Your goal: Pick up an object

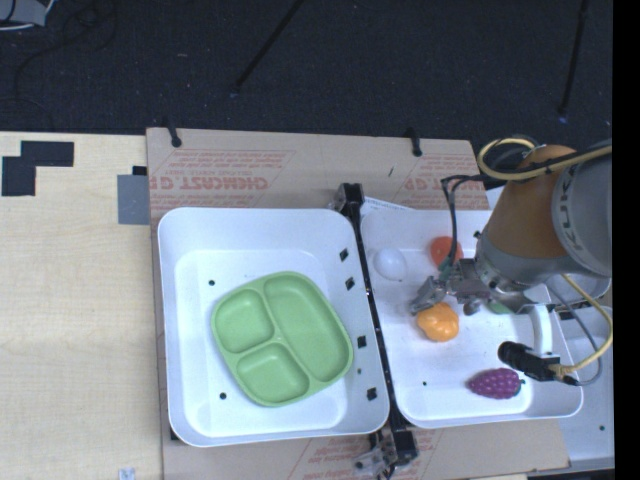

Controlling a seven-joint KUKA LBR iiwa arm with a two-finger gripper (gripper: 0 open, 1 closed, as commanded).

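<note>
Our hand (437,296) hangs low in the right bin (440,408), just above and touching or nearly touching an orange fruit (438,323); we cannot tell how its grip stands. Near it lie a white ball (389,263), a red-orange piece (443,250) and purple grapes (495,383). The left bin (190,238) holds a green divided plate (282,338).

two white bins: a left bin (190,268) and a right bin (420,388). one green divided plate (282,338) with three compartments. one white ball (389,263), one orange fruit (438,323), one red-orange piece (443,249), one purple grape bunch (495,383).
</note>
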